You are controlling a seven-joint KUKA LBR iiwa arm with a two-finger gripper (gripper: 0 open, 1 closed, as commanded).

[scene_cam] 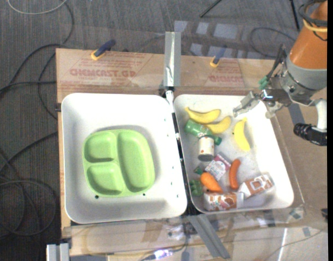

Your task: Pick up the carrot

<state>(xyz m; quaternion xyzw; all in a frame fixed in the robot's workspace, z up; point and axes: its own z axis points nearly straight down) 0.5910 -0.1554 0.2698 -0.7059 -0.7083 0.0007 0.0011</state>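
Carrot (210, 182) leafy end hidden behind bin wall (186, 174).

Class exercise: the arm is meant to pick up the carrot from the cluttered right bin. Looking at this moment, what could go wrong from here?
1. The carrot lies packed between a green item, a red sausage and packets, so the fingers may catch a neighbour.
2. The gripper hovers at the bin's far edge, above the bananas, so it may descend off target.

orange carrot (210, 182), green divided plate (119, 162), yellow bananas (204, 115)
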